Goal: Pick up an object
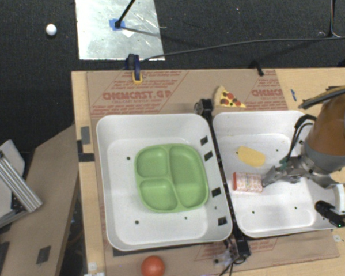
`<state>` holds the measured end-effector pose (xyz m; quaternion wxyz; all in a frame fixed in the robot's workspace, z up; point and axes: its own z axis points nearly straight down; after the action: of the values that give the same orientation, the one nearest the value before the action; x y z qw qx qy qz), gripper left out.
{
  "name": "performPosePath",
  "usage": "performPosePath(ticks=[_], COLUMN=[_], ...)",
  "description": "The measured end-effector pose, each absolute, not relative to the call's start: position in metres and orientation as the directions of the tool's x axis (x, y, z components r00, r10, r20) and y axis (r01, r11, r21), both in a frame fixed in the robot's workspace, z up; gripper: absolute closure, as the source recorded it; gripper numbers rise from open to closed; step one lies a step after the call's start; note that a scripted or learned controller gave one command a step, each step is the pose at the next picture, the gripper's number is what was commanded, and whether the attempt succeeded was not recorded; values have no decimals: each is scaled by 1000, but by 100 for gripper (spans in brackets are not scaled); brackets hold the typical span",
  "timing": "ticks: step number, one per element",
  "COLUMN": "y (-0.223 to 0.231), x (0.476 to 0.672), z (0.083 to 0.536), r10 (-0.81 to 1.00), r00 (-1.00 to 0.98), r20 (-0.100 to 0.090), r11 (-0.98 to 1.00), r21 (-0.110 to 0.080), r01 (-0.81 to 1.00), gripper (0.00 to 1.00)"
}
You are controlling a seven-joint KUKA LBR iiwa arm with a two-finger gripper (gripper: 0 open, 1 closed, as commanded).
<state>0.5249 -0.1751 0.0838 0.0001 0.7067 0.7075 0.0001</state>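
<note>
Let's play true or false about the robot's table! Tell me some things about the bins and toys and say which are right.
1. The green divided plate lies in the left bin. True.
2. The pizza slice toy lies inside the right bin. False: it lies on the cardboard just behind that bin.
3. The yellow piece and the small red and white packet both lie in the right bin. True.
4. The orange ball sits on the green plate. False: it sits outside the bins, in front of the left one.
5. The gripper is over the left bin. False: it is over the right bin, beside the packet.
</note>
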Motion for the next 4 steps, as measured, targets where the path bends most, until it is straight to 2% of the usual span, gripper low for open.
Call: performPosePath(ticks=[1, 2, 4], y=[-175, -185, -189], x=[526, 530, 521], z=[95, 152, 258], r10=[1000, 1000, 1000], r00=[-1, -3, -4], r20=[0, -2, -2], r11=[1, 3, 4], r21=[3, 5, 6], r01=[1000, 1000, 1000], gripper=[100, 100, 100])
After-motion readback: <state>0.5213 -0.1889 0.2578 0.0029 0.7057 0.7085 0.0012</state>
